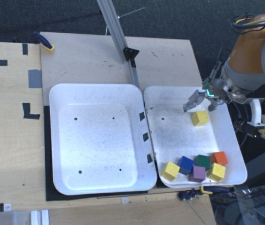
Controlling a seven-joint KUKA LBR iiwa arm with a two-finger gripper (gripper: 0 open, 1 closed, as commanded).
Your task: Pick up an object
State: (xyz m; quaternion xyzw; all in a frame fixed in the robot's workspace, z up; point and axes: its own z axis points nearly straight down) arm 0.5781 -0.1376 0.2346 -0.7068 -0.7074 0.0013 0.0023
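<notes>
Here, the small yellow cube [200, 118] lies in the right white bin [170, 125], just below the two-finger gripper [201, 104], whose fingers spread open above it, grasping nothing.

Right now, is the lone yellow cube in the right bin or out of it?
In. The yellow cube sits on the floor of the right bin, inside its rim, just below the gripper.
</notes>
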